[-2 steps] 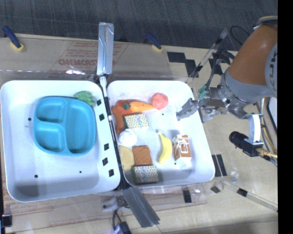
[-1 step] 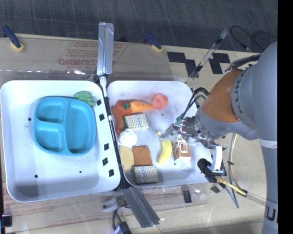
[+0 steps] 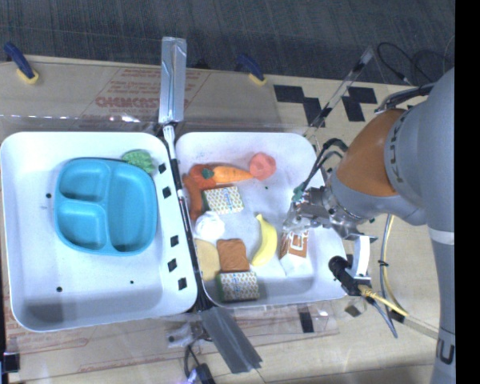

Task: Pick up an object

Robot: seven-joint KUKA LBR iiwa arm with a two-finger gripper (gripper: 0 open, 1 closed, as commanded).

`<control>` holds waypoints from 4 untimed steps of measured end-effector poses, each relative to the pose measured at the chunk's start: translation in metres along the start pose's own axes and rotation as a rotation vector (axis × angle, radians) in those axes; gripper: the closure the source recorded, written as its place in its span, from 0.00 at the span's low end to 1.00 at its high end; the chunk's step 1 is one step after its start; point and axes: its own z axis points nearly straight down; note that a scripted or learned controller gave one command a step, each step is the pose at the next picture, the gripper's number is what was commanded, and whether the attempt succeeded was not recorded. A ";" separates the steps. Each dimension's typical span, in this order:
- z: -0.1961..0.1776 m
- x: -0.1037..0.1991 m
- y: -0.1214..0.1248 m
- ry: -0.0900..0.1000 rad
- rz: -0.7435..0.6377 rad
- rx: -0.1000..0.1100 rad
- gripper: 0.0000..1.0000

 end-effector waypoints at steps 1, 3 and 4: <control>0.035 0.017 -0.041 0.015 -0.429 0.028 1.00; -0.009 0.014 -0.006 0.013 -0.301 0.033 0.00; 0.019 -0.006 -0.010 0.006 -0.335 -0.011 0.00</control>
